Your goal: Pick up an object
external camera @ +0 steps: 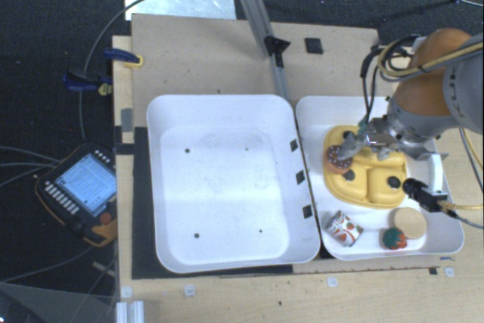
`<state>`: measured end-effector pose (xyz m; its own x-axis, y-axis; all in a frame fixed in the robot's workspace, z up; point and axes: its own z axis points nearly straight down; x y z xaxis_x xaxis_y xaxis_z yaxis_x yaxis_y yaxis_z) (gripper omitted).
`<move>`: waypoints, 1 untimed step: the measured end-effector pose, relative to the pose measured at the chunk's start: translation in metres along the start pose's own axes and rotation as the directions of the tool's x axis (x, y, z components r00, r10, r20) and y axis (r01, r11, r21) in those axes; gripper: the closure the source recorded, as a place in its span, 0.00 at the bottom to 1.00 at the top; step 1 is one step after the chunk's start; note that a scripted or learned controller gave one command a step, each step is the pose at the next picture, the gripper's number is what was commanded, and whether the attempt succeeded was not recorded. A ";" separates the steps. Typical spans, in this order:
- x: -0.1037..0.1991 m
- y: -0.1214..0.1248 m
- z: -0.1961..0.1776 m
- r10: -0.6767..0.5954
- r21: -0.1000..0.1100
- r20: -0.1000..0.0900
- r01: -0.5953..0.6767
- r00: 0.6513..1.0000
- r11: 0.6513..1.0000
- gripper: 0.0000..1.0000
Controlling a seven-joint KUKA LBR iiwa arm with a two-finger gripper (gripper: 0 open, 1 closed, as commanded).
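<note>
Yellow toy [368,179] lies under the gripper [363,144] in right bin [452,237].

Smooth white plastic bins [219,185]; glossy yellow plastic toy [370,181]; matt board bench [204,57]

Grey arm [454,98], orange band above the wrist, black cables looped alongside — metallic tool [368,141], dark fittings

Left bin [219,185] open, right bin [314,117] crowded
</note>
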<state>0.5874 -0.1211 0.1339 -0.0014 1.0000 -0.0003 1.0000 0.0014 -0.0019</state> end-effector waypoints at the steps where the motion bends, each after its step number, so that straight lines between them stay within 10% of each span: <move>1: 0.005 0.005 0.030 -0.004 -0.012 -0.008 0.004 1.000 1.000 0.00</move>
<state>0.5923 -0.1160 0.1039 -0.0052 1.0000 0.0079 0.9999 0.0051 0.0102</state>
